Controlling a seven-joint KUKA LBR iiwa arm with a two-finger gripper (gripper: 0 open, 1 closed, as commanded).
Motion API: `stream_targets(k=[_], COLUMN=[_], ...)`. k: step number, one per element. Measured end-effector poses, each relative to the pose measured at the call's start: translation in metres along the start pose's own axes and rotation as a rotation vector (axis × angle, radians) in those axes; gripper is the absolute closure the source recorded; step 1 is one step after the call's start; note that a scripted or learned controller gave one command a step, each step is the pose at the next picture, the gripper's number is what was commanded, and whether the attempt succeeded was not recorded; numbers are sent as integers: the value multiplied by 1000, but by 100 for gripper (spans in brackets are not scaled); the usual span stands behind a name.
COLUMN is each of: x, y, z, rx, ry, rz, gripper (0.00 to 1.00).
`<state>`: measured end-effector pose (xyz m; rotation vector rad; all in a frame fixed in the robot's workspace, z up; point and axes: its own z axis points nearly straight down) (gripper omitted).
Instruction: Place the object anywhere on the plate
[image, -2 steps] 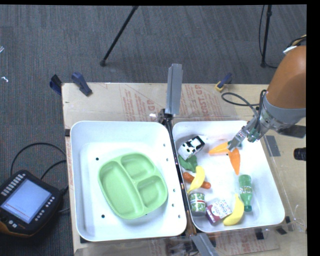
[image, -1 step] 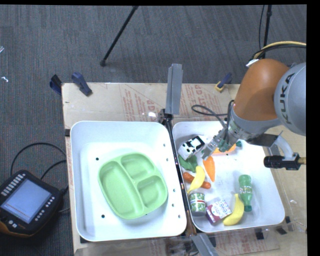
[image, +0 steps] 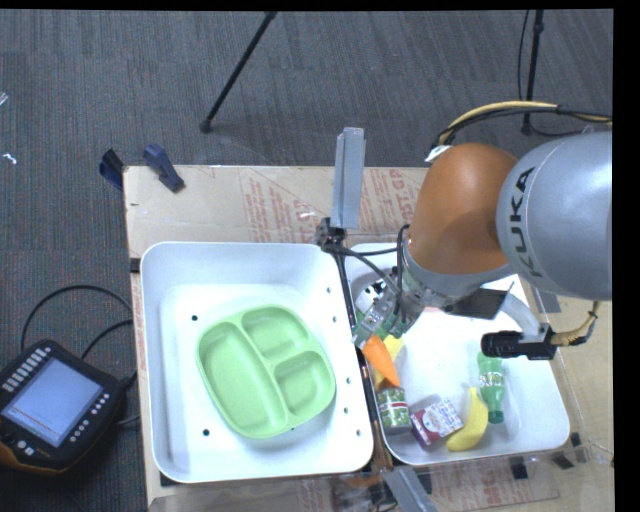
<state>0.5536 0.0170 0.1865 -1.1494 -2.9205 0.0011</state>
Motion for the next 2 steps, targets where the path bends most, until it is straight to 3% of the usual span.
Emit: stream_targets(k=[1, 2], x=[70, 69], y=[65, 65], z=[0, 0], rx=[-2, -1], ry=[-1, -1], rz=[-200, -199], gripper=[100, 0])
